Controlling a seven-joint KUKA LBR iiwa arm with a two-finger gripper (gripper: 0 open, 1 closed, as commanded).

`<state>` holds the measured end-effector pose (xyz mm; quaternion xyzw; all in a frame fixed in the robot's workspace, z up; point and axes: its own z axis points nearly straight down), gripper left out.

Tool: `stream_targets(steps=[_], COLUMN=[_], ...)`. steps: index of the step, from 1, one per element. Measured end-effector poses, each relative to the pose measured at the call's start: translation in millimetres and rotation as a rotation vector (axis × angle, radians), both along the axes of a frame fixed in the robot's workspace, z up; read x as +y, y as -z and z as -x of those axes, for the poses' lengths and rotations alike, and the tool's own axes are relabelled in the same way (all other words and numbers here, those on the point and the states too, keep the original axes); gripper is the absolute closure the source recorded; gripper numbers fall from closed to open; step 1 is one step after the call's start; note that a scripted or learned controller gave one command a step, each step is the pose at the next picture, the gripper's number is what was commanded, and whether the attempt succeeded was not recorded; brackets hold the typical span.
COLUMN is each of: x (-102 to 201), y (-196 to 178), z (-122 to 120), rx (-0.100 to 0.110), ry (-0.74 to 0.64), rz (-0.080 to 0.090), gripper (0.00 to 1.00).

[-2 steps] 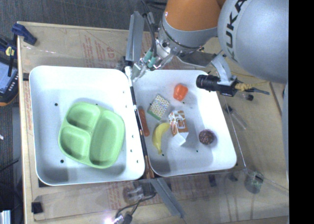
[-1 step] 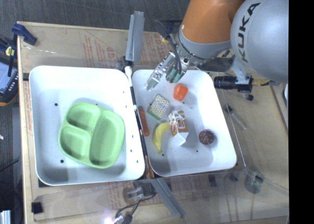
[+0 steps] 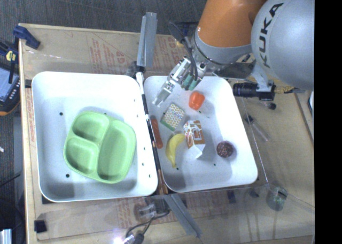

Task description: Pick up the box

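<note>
The silver two-finger gripper [image 3: 164, 94] is hovering over the right white bin [image 3: 243, 165] toward its eleven o'clock corner, its fingers standing slightly apart and gripping nothing. The small orange-and-white carton box [image 3: 194, 133] is lying near the bin's centre, touching the yellow banana [image 3: 174, 149] at its eight o'clock. A green-patterned square packet [image 3: 173, 115] is resting at the box's ten o'clock, just below the fingertips.
</note>
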<state>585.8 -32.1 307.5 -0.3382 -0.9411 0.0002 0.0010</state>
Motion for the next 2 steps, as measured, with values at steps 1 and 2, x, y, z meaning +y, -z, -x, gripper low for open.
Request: stream_targets(steps=[1, 2], x=[-61.6, -77.9], y=[92.2, 198.2], z=[3.6, 5.8], rx=[0.002, -0.001], ry=[0.243, 0.382], rz=[0.001, 0.009], gripper=[0.00, 0.00])
